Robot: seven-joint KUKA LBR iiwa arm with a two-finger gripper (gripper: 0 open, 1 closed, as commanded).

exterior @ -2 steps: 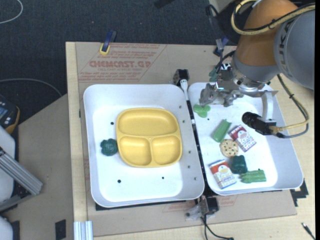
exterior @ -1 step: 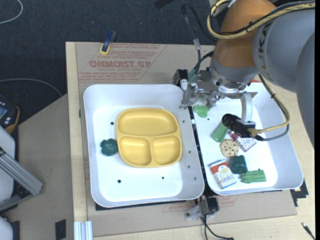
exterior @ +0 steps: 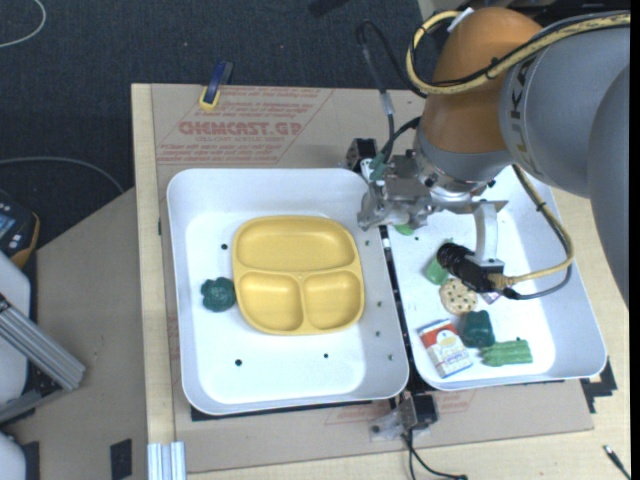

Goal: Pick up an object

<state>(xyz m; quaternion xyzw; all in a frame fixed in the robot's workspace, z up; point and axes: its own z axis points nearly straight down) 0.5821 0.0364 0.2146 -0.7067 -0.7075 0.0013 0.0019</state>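
Observation:
My gripper (exterior: 392,211) hangs low over the near-left corner of the right bin (exterior: 575,313), close to the wall between the two bins. A small green piece (exterior: 405,229) peeks out just under it; I cannot tell whether it is held. Further along the right bin lie a green block (exterior: 436,269), a round speckled cookie (exterior: 457,295), a teal lump (exterior: 477,328), a red and white packet (exterior: 445,349) and a green toy (exterior: 508,353). The arm's orange band (exterior: 480,48) and grey body cover the bin's far part.
The left bin (exterior: 190,228) holds a yellow divided plate (exterior: 297,272) and a dark green lump (exterior: 217,294) at the plate's left. A black cable (exterior: 520,283) trails from the wrist across the right bin. A cardboard sheet (exterior: 240,118) lies behind the bins.

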